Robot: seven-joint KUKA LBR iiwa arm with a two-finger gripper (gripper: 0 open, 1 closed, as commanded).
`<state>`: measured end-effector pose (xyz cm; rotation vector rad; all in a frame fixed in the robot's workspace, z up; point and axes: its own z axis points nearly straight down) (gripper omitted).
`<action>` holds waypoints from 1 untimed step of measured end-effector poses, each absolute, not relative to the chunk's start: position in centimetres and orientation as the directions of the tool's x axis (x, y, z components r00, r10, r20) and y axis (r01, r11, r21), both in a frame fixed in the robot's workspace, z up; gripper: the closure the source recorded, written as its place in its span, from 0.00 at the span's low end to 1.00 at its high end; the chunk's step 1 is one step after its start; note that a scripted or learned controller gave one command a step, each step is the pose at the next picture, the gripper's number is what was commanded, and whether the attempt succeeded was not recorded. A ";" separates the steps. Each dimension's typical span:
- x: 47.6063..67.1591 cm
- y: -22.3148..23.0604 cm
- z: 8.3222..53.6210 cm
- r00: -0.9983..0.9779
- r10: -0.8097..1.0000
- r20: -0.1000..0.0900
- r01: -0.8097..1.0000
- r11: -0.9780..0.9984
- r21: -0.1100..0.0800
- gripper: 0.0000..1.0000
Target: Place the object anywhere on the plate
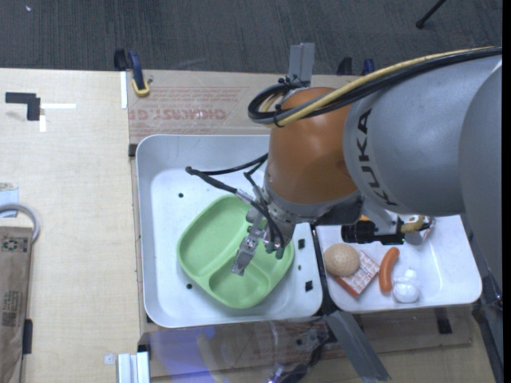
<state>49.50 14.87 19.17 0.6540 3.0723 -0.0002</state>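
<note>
Grey arm, with orange band above the wrist: nearest the lens, reaching in from the right and covering much of the right bin.

Gripper: low over the green plate. No item is seen between the fingers; whether they stand wide or narrow cannot be told.

Green plate: divided, lying tilted in the left bin, toward its front.

Candidate objects, right bin: a round tan bun-like piece on a reddish patterned item; a red sausage shape; a white lump. Which one the task means cannot be told. All lie well apart from the plate, across the wall between the bins.

Risks, as judgement: nothing appears carried, so a release here would likely place nothing. The round piece may roll off the tilted plate. A low crossing could strike the dividing wall.

Open room: bare floor left of and behind the plate; the right bin is crowded under the arm.
</note>
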 end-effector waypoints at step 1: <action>49.7 14.8 20.1 -0.912 0.411 -0.002 0.411 0.912 0.001 1.00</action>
